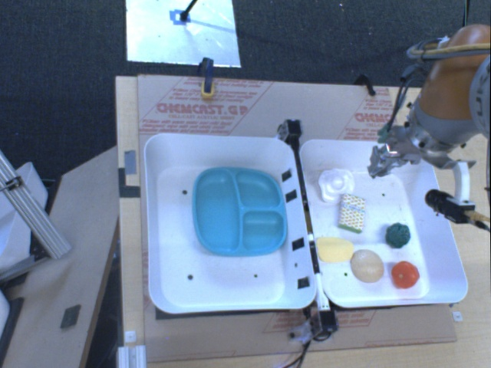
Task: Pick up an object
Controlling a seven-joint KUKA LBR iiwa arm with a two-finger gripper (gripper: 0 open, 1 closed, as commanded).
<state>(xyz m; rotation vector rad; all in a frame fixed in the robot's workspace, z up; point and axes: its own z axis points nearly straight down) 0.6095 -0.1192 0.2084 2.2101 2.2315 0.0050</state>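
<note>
Hovering at the upper right of the frame, the pincer (381,162) hangs over the right bin (441,236), beside the white cup (335,183); candidate objects cluster lower right. Open or closed? I cannot tell.

1. Two white bins sit side by side, the left bin (165,282) and the right bin (445,282), both plain glossy white.
2. In the left one, a sky-blue divided plate (238,211), one even blue all over.
3. Over on the right, a pale white lump (336,183), almost lost against the bin.
4. Beside it, a small block (352,212) in a fine yellow-and-green check on white.
5. A dark green ball (397,234), deep teal in tone.
6. A pale yellow piece (335,249), soft and buttery.
7. A tan egg shape (367,266), beige with a light sheen.
8. A bright red-orange ball (405,274).
9. The arm (456,75) shows orange over grey.
</note>
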